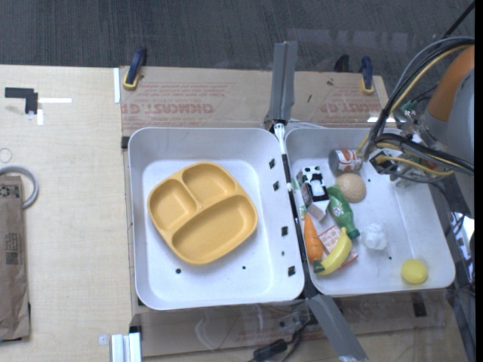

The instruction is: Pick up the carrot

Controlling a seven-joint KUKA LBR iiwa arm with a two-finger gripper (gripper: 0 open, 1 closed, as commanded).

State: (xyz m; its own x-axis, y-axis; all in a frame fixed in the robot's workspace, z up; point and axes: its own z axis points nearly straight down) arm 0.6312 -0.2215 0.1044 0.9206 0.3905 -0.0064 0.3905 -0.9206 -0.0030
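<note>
The carrot [312,236] is orange and lies lengthwise along the left wall of the right bin [423,225], next to a banana [337,253] and a red-and-white packet [329,238]. The arm [453,104] comes in from the right over the bin's far right corner, with cables looped around its wrist. My gripper [400,170] hangs low there, well right of and beyond the carrot, and I see nothing held in it.
The left bin [143,225] holds a yellow divided plate [202,212]. In the right bin lie a green bottle [343,212], a tan ball [350,187], a small can [346,159], a black-and-white toy [314,185], a white crumpled piece [375,237] and a yellow lemon [413,271].
</note>
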